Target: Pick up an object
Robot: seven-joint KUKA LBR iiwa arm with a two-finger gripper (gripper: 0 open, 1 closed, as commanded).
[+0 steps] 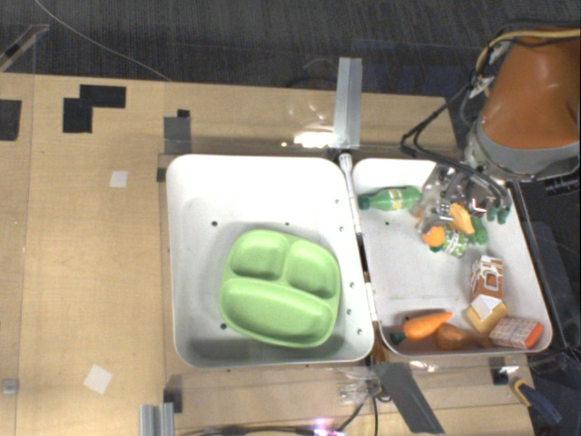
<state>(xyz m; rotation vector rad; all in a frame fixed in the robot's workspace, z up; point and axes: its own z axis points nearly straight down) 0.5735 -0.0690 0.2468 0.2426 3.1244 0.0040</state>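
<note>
Labels: we read no writing on the brown-and-white carton; its print is too small.
Gripper: we cannot tell its state; it stands over the right white bin, above small orange and green toy items.
Left white bin: we see a green three-compartment plastic tray.
Cut off: the grey arm with orange band leaves the picture's right edge.

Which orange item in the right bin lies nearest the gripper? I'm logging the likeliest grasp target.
The small orange piece directly beneath the gripper; the orange carrot lies far off along the bin's near edge.
</note>
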